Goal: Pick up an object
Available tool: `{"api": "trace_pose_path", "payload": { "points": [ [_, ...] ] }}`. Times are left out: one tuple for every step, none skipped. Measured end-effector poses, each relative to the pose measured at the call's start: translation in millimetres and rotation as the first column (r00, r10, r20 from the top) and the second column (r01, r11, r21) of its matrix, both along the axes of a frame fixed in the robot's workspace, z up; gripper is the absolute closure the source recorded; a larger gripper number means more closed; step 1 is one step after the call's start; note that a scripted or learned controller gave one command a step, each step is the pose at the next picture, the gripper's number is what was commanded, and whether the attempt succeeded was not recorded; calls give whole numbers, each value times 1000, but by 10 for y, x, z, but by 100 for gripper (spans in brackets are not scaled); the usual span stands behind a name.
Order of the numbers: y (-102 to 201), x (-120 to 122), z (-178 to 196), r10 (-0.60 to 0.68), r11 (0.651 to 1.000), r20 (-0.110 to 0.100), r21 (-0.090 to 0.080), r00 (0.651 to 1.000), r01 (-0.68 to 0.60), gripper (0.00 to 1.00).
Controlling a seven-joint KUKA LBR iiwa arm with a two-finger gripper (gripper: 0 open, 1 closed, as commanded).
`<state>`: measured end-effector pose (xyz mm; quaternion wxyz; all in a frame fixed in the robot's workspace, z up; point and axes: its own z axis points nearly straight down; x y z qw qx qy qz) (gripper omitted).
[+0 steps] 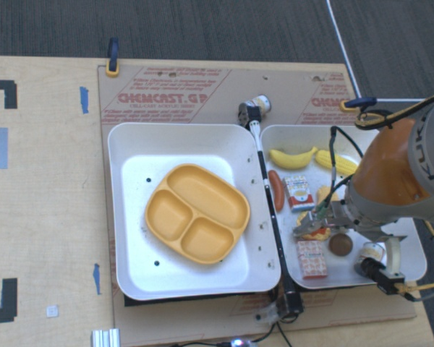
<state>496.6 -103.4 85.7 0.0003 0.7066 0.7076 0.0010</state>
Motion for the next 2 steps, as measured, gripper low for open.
{"api": "trace_pose_path", "payload": {
  "points": [
    [-5, 12, 104, -2, 1000, 5, -1, 1000, 2, 100],
    [749, -164, 993, 0, 1000, 0, 0, 1000, 0, 100]
  ]
}}
